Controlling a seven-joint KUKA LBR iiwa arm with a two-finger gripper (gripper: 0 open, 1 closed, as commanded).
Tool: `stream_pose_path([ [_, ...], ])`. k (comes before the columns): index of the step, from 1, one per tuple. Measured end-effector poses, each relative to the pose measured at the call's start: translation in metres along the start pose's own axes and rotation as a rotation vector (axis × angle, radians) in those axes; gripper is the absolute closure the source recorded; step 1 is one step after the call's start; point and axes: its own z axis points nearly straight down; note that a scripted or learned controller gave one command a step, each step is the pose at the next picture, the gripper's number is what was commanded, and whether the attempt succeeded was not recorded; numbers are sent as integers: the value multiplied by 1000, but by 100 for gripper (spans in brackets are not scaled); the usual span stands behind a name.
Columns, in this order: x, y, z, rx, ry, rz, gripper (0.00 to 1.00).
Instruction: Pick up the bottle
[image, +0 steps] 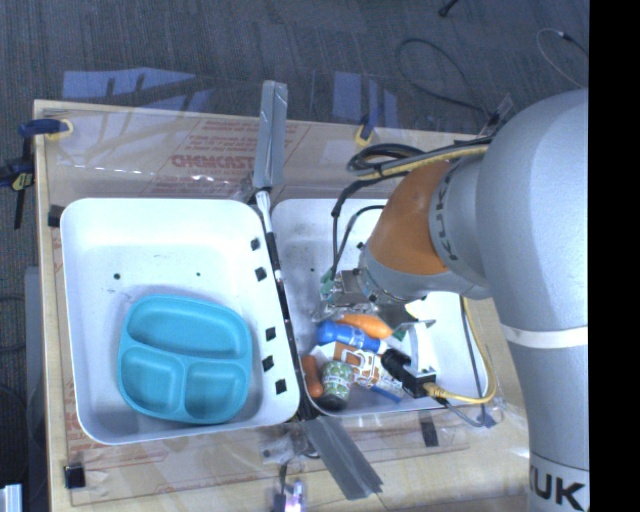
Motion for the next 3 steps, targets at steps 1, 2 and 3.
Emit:
stream_pose_path([
  [1, 0, -1, 0, 1, 0, 0, 0],
  [2, -7, -36, 17, 9, 9, 56, 0],
  [3, -8, -35, 11, 12, 9, 53, 100],
])
